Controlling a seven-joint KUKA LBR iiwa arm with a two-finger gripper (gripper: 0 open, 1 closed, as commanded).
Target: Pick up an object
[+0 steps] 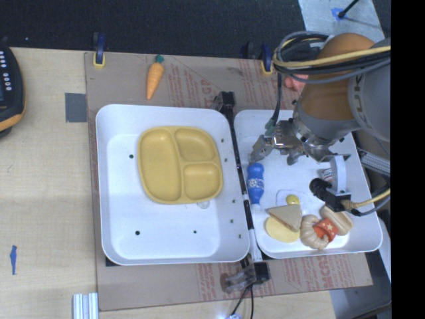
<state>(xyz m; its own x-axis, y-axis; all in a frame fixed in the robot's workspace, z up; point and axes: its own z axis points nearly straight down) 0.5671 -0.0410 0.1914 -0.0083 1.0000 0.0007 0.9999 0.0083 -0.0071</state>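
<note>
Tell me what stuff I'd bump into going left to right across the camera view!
Black and orange device at the left edge → grey tape patch → toy carrot → yellow divided plate → blue bottle → gripper → yellow sandwich wedge → toy hot dog.

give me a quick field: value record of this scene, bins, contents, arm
left bin: holds a yellow divided plate
right bin: blue bottle by its left wall; sandwich wedge and hot dog near the front
outside bins: toy carrot on the bench behind the left bin
arm: over the right bin, gripper just above the blue bottle
held: nothing visible between the fingers
</note>
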